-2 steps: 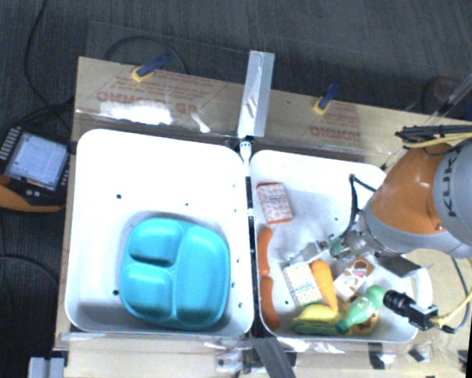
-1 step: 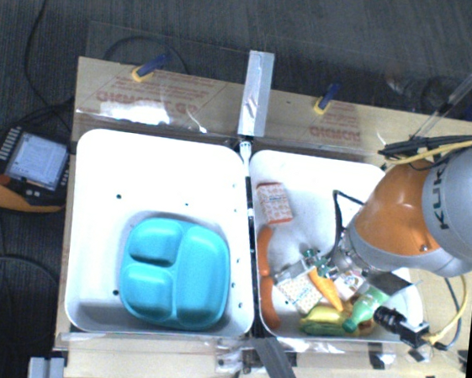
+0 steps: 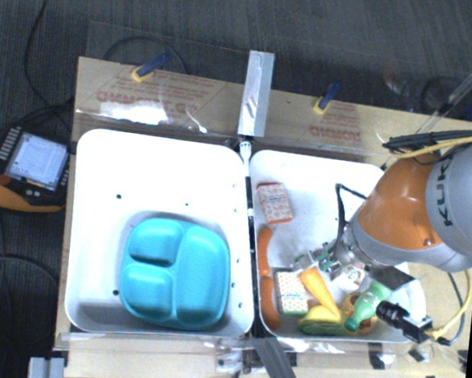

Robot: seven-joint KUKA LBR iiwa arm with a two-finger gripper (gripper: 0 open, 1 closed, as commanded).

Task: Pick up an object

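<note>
Gripper (image 3: 327, 260) lowered over clutter at right bin's (image 3: 322, 173) near edge; finger state cannot be told. Carrot (image 3: 319, 288), bottle (image 3: 364, 307), box (image 3: 292, 290) tightly packed: neighbour may be nudged, grasp missed.

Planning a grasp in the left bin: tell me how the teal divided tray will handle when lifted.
The teal divided tray looks like moulded plastic, so probably stiff and light for its size. Its broad, rounded shape may be too wide for the tool; a rim pinch seems likelier. The smooth surface could slip, and it rests against the left bin wall, so it may tilt when lifted.
</note>
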